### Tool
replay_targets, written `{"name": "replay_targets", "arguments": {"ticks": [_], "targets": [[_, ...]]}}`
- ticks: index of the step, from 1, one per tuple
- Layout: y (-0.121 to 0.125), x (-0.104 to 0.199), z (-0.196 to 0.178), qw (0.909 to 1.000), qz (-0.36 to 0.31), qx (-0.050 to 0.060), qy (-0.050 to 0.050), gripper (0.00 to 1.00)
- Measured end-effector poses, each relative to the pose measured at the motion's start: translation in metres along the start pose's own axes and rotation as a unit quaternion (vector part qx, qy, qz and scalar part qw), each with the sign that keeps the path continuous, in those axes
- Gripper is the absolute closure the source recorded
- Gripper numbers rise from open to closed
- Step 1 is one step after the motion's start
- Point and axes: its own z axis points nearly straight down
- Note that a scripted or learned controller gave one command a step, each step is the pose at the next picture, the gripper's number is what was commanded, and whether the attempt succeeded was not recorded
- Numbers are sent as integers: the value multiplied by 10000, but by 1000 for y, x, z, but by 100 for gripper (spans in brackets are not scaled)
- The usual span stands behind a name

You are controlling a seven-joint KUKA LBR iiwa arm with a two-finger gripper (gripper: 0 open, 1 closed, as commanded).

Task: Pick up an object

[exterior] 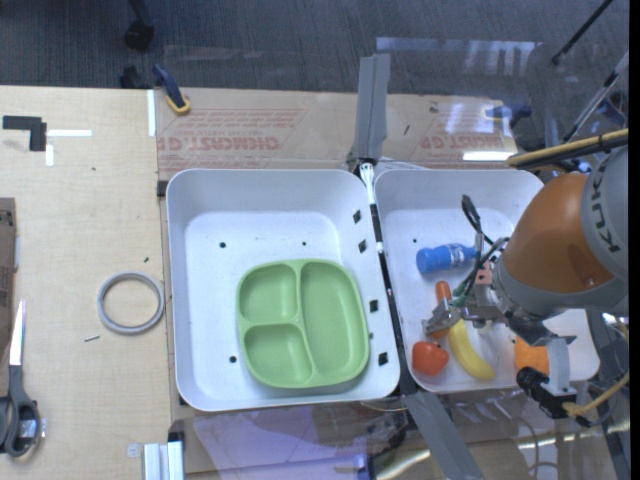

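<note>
Banana beside tomato, carrot

A robotics lab: 2 white bins on a taped cardboard-covered bench, over grey office carpet.

Camera view: one fixed camera, sitting above the bench and looking down at a slant | taking in both white bins, left bin and right bin, side by side at moderate range | arm reaching in from the frame's right.
</note>
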Motion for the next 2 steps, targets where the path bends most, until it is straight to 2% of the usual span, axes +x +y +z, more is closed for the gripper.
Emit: {"name": "replay_targets", "arguments": {"ticks": [1, 2], "targets": [[0, -1, -9, 10000, 15, 1, 0, 100], [1, 63, -100, 10000, -16, -9, -7, 100]]}}
